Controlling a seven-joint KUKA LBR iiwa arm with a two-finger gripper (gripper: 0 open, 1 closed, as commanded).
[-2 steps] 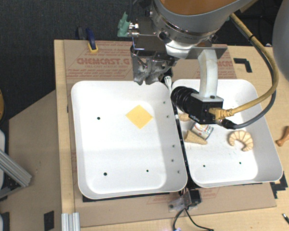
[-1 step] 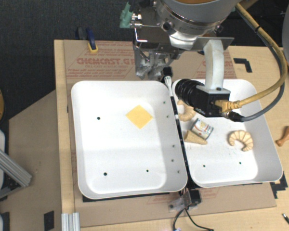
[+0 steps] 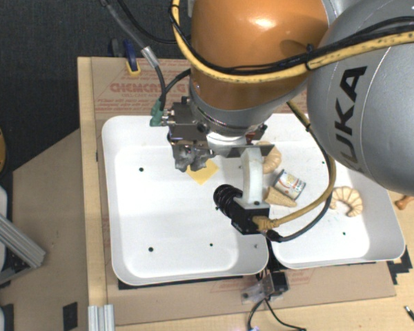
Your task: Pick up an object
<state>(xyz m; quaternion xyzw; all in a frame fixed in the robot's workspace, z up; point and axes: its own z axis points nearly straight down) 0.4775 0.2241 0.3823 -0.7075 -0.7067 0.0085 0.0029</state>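
Wedge, yellow, flat, probably light and stiff; directly beneath gripper; grasp across edges. Jaw state: cannot tell.

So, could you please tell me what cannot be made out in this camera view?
- Gripper: the arm's wrist covers its fingers, so open or shut cannot be told.
- Yellow piece: partly under the gripper; contact unclear.
- Small can: label too small to read.
- Right bin: its back part is hidden by the arm.
- Croissant: the arm overhangs its top.
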